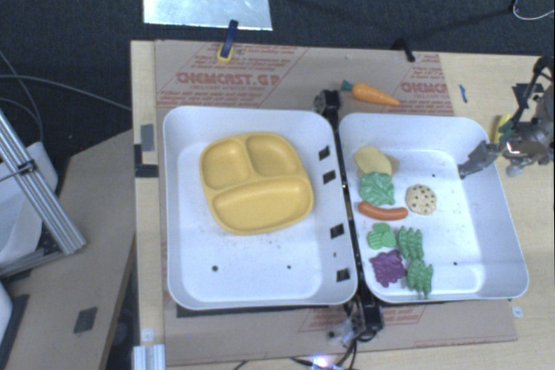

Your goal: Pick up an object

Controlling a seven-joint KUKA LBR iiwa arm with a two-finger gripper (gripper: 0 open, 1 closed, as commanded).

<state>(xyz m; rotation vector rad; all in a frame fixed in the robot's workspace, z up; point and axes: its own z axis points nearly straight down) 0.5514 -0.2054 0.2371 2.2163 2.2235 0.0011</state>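
Pincer (479, 157) hovers at the right bin's (486, 212) right rim, grip state impossible to tell, with the cookie (421, 199) lying alone mid-bin left of it, so drop straight over that, clear of the sausage (382, 210).

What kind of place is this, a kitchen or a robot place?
Probably a robot test lab, not a kitchen. Toy food like a cookie lies in a white bin, a yellow divided plate sits in another, and a gripper reaches in.
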